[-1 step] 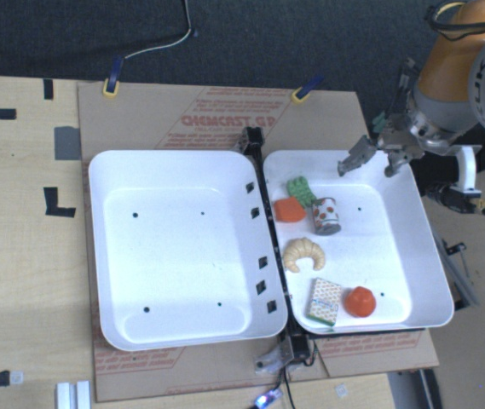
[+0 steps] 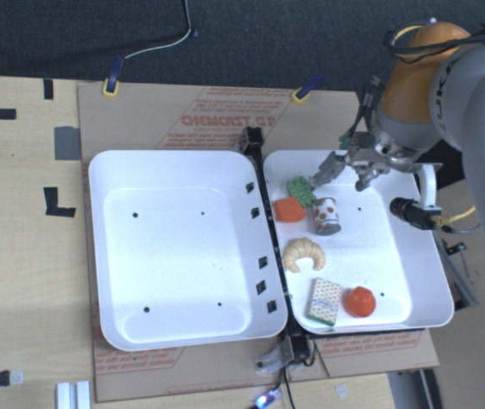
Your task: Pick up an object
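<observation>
The right bin (image 2: 412, 267) holds several small objects: a green leafy piece (image 2: 301, 189), an orange piece (image 2: 289, 210), a small printed can (image 2: 326, 216), a tan croissant (image 2: 303, 253), a pale green box (image 2: 325, 301) and a red tomato (image 2: 360, 302). My gripper (image 2: 345, 174) hangs over the back of this bin, just right of the green piece and above the can. Its two fingers stand apart, open, with nothing between them.
The left bin (image 2: 174, 245) stands beside the right one, with a black clip strip (image 2: 262, 228) along the shared edge. Both sit on a cardboard sheet (image 2: 208, 122). A black cable fitting (image 2: 412, 211) juts over the right bin's far right side.
</observation>
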Action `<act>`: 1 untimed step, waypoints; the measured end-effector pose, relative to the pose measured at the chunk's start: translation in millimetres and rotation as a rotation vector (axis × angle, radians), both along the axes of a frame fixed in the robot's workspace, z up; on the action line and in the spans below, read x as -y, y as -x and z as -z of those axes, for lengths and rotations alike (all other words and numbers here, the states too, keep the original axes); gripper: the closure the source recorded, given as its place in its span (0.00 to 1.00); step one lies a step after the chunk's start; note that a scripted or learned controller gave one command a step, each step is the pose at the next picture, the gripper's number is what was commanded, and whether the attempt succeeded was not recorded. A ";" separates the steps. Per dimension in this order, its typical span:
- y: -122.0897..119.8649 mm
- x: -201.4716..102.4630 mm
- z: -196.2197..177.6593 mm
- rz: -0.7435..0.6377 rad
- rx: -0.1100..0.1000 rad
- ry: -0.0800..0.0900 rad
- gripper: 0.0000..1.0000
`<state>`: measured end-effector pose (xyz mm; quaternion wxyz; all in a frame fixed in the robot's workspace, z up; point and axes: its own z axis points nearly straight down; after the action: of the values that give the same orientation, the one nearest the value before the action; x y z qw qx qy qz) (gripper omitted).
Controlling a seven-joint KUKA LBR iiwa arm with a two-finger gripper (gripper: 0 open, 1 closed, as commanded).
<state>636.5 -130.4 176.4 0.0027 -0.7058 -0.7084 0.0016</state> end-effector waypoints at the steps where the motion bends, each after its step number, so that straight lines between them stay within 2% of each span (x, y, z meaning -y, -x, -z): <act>1: 33.8 -30.1 94.9 0.002 0.004 0.003 0.00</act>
<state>602.7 -100.3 81.5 0.0002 -0.7065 -0.7077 0.0010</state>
